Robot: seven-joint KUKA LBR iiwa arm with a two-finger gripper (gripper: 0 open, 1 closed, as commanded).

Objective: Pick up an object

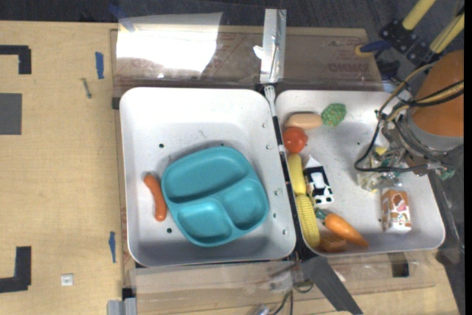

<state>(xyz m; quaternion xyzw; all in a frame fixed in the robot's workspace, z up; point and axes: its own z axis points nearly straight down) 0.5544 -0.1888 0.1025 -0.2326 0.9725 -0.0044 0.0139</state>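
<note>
**Claw poised over right bin as pick nears**

The claw (382, 175) hangs low near the right edge of the right bin (354, 101), under the arm's orange band and a tangle of cables; whether it is open or closed cannot be told from this slanted view, and nothing is visibly held in it. Just below it, toward the bin's front right corner, a small carton with red print (396, 209) lies on the floor, the closest candidate for a grasp. Along the bin's left wall run a tomato (295, 138), a yellow banana (296, 174), a corn cob (307, 220) and a black-and-white cow figure (318, 185), with a carrot (343, 228) at the front edge. A bread roll (303, 120) and a green leafy piece (334, 113) sit near the back edge. In the left bin (147, 107), a teal divided plate (214, 194) occupies the middle, an orange sausage (156, 198) beside its left rim.

A clean pick likely means centring over the isolated carton, descending straight down, and closing across its narrow sides. The crowded left wall looks riskier, since neighbours there touch one another.
</note>
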